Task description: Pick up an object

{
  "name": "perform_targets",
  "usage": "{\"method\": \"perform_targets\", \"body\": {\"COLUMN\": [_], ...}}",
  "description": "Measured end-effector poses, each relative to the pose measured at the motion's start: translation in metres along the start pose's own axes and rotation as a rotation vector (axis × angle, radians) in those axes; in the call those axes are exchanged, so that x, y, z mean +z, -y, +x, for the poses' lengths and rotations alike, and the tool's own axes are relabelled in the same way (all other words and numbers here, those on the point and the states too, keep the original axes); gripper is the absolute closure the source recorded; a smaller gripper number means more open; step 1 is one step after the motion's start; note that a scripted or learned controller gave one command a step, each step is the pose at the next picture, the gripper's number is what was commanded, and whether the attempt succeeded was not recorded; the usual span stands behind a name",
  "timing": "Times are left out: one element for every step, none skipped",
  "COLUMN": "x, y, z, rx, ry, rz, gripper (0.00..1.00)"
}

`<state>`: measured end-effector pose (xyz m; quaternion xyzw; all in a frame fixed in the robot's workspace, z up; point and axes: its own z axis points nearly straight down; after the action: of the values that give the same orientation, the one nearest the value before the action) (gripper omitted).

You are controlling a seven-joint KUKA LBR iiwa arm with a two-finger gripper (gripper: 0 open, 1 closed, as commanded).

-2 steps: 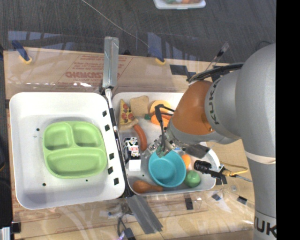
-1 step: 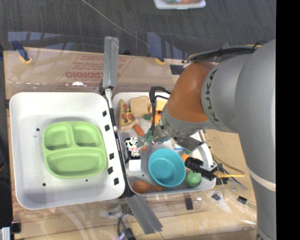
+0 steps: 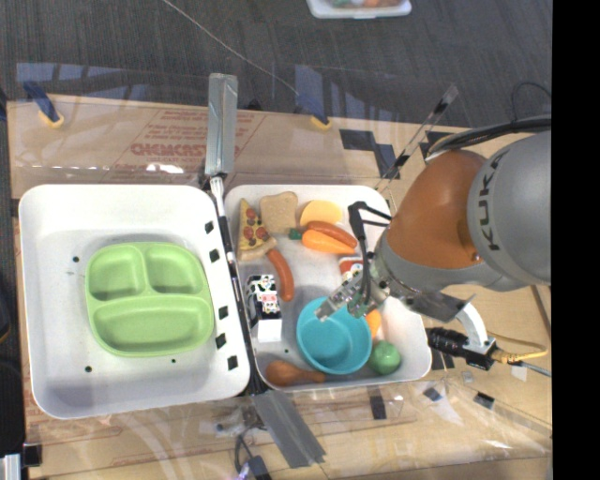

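The right bin [image 3: 403,323] holds play food: a pizza slice [image 3: 250,228], a toast slice [image 3: 278,213], a yellow piece [image 3: 322,212], an orange carrot [image 3: 327,239], a red sausage [image 3: 280,272], a black-and-white carton [image 3: 264,294], a blue bowl [image 3: 334,344], a green ball [image 3: 384,356] and a brown piece [image 3: 292,374]. My gripper [image 3: 343,302] hangs low over the bowl's upper rim, beside a small red-and-white item [image 3: 352,270]. Nothing is visibly held.
The left bin [image 3: 47,375] carries a green divided plate [image 3: 147,298]. The arm's orange band [image 3: 441,225] and grey body cover the right bin's right side. A metal bar [image 3: 220,127] stands behind the divider. A white tray [image 3: 359,7] lies at the top edge.
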<state>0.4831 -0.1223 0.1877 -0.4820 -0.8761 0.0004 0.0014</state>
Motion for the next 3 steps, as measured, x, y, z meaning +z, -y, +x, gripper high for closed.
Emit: {"method": "perform_targets", "body": {"x": [0.043,0.095,-0.005], "y": [0.012,0.011,-0.040], "z": [-0.007,-0.008,0.038], "rx": [-0.110,0.322,0.694], "ry": [-0.001,0.001,-0.001], "rz": [0.000,-0.004,-0.004], "gripper": [1.00,1.00,1.00]}}
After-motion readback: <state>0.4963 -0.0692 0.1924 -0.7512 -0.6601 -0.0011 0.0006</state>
